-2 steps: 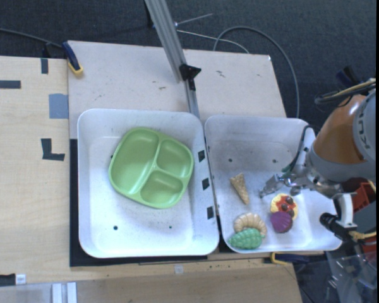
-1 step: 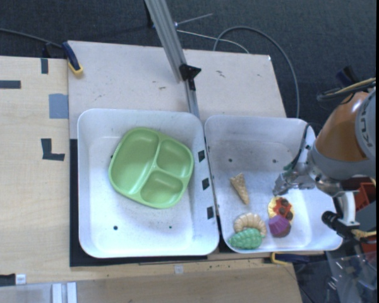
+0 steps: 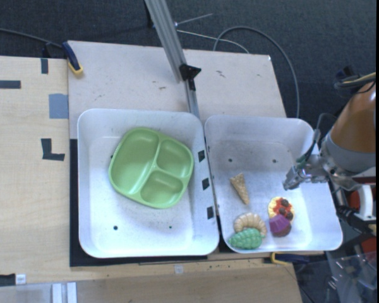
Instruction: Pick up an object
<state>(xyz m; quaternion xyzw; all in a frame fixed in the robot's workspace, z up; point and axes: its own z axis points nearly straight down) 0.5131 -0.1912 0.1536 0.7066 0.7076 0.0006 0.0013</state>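
Observation:
In the right bin (image 3: 259, 131) lie a tan cone-shaped piece (image 3: 240, 187), a beige croissant-like toy (image 3: 249, 221), a green bumpy toy (image 3: 247, 238), a purple toy (image 3: 280, 226) and a small yellow and red toy (image 3: 281, 207). My gripper (image 3: 294, 178) hangs at the bin's right side, just above and right of the yellow and red toy. Nothing shows between its tips. The arm's orange band (image 3: 360, 122) sits at the right edge.
The left bin (image 3: 95, 188) holds a green divided plate (image 3: 152, 166). A grey metal bar (image 3: 170, 36) slants down from the top to the seam between the bins. Cables run across the dark floor behind the bench.

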